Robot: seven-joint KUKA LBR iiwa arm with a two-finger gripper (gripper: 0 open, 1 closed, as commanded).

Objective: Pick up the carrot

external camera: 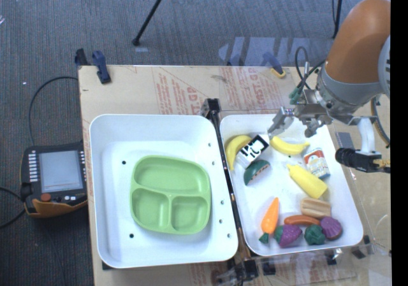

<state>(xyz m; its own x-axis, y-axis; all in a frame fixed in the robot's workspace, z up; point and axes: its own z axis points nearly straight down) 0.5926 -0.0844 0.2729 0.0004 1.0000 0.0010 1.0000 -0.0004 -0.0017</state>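
Observation:
The carrot is orange with a green leafy end and lies in the right bin, near its front, pointing up toward the back. My gripper hangs above the back of the right bin, over a banana. It is well behind the carrot. Its two fingers are spread apart, open, with nothing between them.
Around the carrot lie purple grapes, a sausage, a bread roll and a yellow bottle. Further back are a second banana and a black-and-white box. The left bin holds a green divided plate.

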